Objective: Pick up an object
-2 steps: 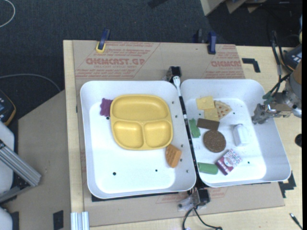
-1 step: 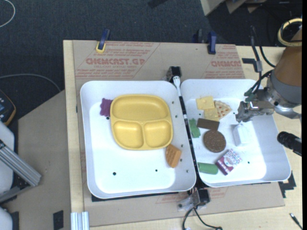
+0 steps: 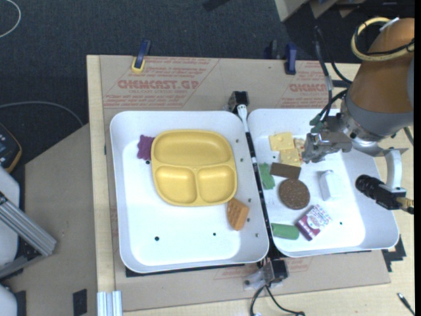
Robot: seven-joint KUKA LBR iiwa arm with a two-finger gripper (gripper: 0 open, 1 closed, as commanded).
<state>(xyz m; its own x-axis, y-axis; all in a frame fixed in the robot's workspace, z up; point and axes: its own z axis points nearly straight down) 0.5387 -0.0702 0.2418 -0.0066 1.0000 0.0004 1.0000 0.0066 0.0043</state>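
Observation:
My gripper (image 3: 312, 147) hangs over the upper middle of the right bin (image 3: 375, 239), reaching in from the right. Just left of it lie a pale yellow block (image 3: 281, 141) and a second yellowish piece (image 3: 289, 155). Below these sit a dark brown bar (image 3: 285, 170), a round brown cookie (image 3: 293, 193) and a small grey-white piece (image 3: 324, 184). A green piece (image 3: 266, 176) lies by the bin's left wall. Near the front are a pink packet (image 3: 313, 220) and another green piece (image 3: 285, 230). I see nothing held by the gripper.
The left bin (image 3: 131, 236) holds a yellow divided plate (image 3: 194, 166), a purple item (image 3: 145, 146) at its left and an orange-brown piece (image 3: 237, 214) at the lower right. A black cylinder (image 3: 375, 189) juts over the right bin's right side.

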